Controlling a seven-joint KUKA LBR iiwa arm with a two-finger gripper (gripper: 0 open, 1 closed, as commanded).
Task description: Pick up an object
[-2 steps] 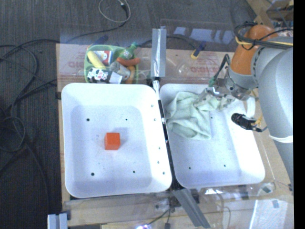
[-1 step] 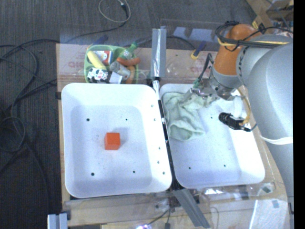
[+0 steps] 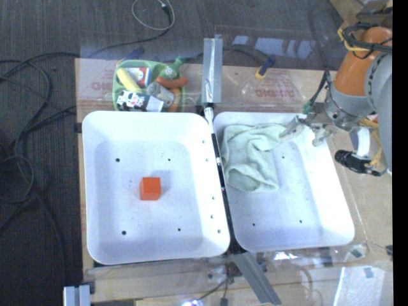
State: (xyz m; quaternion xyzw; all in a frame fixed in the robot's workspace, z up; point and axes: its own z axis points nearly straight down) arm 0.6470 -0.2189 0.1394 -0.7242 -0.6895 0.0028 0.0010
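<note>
No object is held yet, so the pick is judged to be at its approach stage. The end effector (image 3: 305, 129) is seen over the upper right corner of the right bin (image 3: 306, 222), beside the pale green cloth (image 3: 254, 155); whether it is wide or narrow cannot be told. An orange cube (image 3: 150, 188) lies untouched in the left bin (image 3: 108, 234).

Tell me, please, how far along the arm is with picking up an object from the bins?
Nothing looks picked yet. The orange block lies alone in the left bin, and the pale green cloth lies crumpled in the right bin. The gripper sits over the right bin's upper right rim, beside the cloth's corner, with nothing seen between its fingers. Still left: reaching an object, closing on it and lifting it.
</note>
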